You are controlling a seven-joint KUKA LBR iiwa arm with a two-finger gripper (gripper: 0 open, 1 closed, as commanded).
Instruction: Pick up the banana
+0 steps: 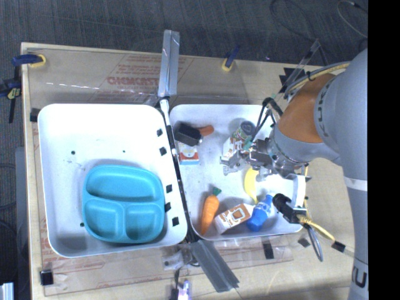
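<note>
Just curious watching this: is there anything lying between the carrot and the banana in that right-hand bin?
In the camera view, only bare white bin floor separates the carrot from the banana. The small carton sits lower, beside the carrot, off that line.

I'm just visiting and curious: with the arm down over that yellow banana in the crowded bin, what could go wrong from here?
1. The banana lies mostly hidden beneath the gripper, so the grasp may slip off it.
2. The blue bottle and small carton sit right beside it and could get knocked or grabbed instead.
3. The banana lies near the bin wall, leaving little room.
</note>
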